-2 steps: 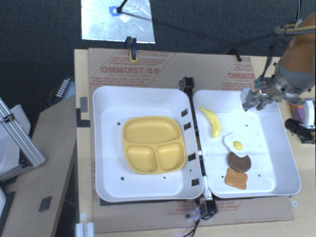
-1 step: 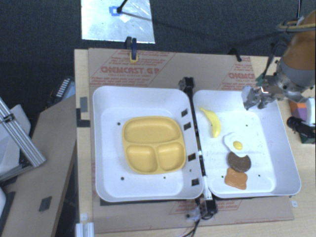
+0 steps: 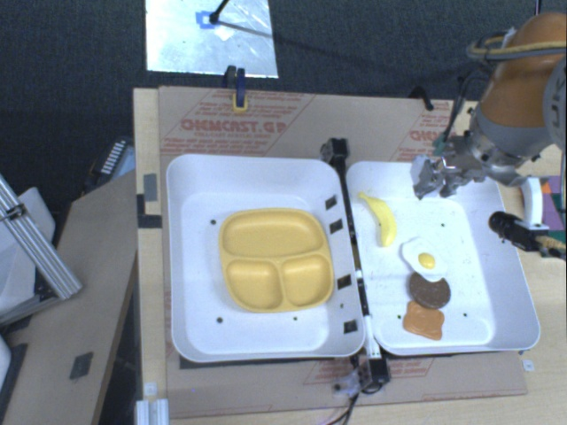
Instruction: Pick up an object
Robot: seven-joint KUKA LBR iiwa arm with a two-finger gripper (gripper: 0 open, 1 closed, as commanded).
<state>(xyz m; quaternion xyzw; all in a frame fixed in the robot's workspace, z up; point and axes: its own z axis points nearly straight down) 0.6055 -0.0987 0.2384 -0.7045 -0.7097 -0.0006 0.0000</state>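
Looking from the left of the frame, I see a smooth white bin (image 3: 190, 237) with rounded corners. In its middle sits a yellow tray (image 3: 276, 258). The tray looks like shiny plastic and has three dips in it, one long one on top and two small ones below.

A black strip with clips (image 3: 347, 237) runs down between the two bins.

Next comes the right bin (image 3: 505, 282), white and smooth like the first. Near its upper left lies a toy banana (image 3: 382, 219), yellow and bent. Just below and to the right is a toy fried egg (image 3: 423, 260), flat and white with a round yellow bump. Touching its lower edge is a round brown patty (image 3: 430, 291), dark and a bit rough. Right under that is a small orange-brown piece like toast (image 3: 423, 320), with soft corners.

In the upper right of the frame my grey arm with its orange band (image 3: 523, 82) reaches in. The gripper (image 3: 434, 182) hangs over the top part of the right bin, well apart from the banana. It is a grey metal lump from here, and I cannot tell how wide its jaws are. I see nothing in them.

Both bins rest on a flat brown cardboard sheet (image 3: 266, 118) with red letters.
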